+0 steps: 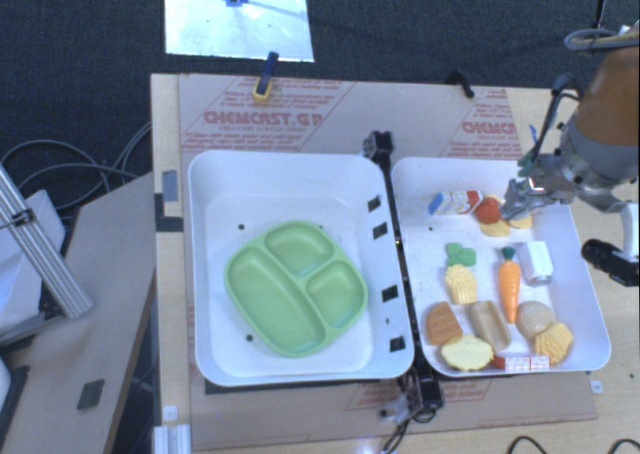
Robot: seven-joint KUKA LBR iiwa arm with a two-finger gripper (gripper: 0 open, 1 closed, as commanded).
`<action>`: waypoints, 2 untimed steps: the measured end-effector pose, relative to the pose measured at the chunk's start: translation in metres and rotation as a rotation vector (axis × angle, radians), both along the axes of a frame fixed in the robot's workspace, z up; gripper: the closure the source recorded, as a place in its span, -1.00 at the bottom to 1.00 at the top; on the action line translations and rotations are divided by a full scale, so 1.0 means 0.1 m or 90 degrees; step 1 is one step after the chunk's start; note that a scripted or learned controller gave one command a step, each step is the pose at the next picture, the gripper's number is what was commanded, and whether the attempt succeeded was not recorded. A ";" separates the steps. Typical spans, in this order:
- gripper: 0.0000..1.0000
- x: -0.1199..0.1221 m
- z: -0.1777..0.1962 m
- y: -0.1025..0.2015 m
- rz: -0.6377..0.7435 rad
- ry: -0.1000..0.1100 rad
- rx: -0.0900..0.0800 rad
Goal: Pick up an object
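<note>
Front of right white plastic bin (pixel 590 272): yellow lemon wedge (pixel 466 353), brown bread pieces (pixel 444 323), corn cobs (pixel 460 285); orange toy carrot (pixel 509 287) mid-bin. Far end: red tomato (pixel 487 209), small white carton (pixel 455 202). Gripper (pixel 522 199) low beside the tomato; finger spread cannot be told. Left white bin (pixel 215 192): green three-compartment tray (pixel 295 287).

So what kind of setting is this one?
Most likely a robotics lab bench: two shallow white plastic bins on a board, toy plastic foods like the orange carrot, and loose cables on dark carpet.
</note>
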State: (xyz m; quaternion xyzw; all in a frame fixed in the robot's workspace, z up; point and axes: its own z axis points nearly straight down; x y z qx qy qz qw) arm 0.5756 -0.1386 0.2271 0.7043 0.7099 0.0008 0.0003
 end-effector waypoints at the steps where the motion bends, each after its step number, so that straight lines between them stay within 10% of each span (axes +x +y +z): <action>1: 1.00 0.16 0.09 0.54 0.000 0.000 0.000; 2: 1.00 0.26 -0.07 1.03 -0.002 0.000 -0.001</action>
